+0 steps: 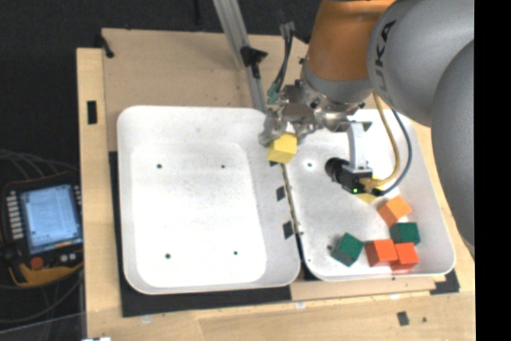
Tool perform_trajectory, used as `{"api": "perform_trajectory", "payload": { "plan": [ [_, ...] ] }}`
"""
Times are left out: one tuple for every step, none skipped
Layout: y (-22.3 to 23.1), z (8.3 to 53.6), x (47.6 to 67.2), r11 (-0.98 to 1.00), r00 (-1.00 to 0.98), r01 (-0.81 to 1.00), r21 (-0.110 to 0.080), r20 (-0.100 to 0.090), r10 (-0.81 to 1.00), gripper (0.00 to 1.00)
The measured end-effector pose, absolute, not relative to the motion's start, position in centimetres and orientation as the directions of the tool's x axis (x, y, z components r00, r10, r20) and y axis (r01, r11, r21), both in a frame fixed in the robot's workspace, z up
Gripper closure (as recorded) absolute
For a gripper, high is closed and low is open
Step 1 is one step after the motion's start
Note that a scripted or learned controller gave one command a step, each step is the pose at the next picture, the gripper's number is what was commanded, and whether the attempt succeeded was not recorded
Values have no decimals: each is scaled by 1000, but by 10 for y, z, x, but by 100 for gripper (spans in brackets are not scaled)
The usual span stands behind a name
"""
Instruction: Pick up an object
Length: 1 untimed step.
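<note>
The arm [399, 36] reaches in from the right and fills the upper right of the frame, its wrist bent down over the seam between the two bins on the table [92, 172]. The left bin [144, 132] fills the centre left; the right bin [431, 204] keeps its loose blocks in the lower right corner: two green blocks [347, 249], orange blocks [391, 251]. At frame centre the gripper [281, 141] appears closed on a yellow block [282, 149], seemingly lifted clear so it can cross over
</note>
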State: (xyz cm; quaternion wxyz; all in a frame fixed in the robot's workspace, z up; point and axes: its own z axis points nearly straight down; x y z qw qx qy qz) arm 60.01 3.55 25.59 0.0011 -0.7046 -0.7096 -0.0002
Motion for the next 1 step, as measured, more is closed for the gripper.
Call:
{"api": "perform_trajectory", "payload": {
  "plan": [
    [88,238,584,7,-7,1000,-3,0,1000,100]
  ]
}}
